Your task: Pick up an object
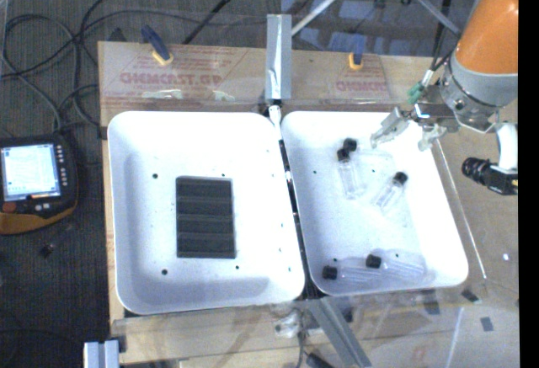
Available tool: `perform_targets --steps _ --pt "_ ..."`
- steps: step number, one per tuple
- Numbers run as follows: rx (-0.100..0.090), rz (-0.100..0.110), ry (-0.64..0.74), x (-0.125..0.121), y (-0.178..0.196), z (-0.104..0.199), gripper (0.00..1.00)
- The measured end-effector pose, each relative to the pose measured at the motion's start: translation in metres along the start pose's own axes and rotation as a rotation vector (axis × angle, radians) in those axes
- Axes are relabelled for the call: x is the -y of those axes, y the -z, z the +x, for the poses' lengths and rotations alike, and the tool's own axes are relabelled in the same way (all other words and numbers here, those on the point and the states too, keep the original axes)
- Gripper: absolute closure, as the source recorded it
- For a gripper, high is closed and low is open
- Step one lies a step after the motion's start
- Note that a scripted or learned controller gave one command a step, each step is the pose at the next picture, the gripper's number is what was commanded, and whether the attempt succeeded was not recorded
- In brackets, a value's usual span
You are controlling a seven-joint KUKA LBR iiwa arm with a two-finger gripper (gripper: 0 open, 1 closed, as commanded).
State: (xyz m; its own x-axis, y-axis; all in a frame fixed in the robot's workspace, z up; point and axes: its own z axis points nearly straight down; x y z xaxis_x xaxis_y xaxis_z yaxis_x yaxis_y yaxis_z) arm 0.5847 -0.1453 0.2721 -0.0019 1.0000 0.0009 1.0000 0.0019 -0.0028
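Note:
The right bin (pixel 446 215) holds several clear vials with black caps. One vial (pixel 349 171) lies near the bin's back, and a second vial (pixel 390 190) lies tilted beside it. Two more lie along the front wall: a vial (pixel 352 274) on the left and a vial (pixel 402 264) to its right. A black ridged block (pixel 205 216) lies flat in the left bin (pixel 135 189). My gripper (pixel 401 139) hangs over the back right part of the right bin, above and just right of the first vial. It is open, its fingers (pixel 383 132) spread with nothing between them.
A metal post (pixel 278 63) stands at the back between the two bins. A handheld pendant (pixel 32 177) lies on the floor at far left, with cables running behind the bench. Clamps (pixel 156 42) hold the backboard.

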Motion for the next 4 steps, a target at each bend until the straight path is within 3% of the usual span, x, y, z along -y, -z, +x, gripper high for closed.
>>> perform_targets --steps 1,2,3,4 --pt "0.001 0.001 0.046 -0.017 -0.127 -0.019 0.00" --pt "0.006 -0.013 0.087 -0.023 -0.182 -0.013 0.00" --pt "0.003 -0.015 0.087 -0.023 -0.172 -0.012 1.00" --pt "0.002 -0.003 0.081 -0.001 -0.019 0.028 1.00"
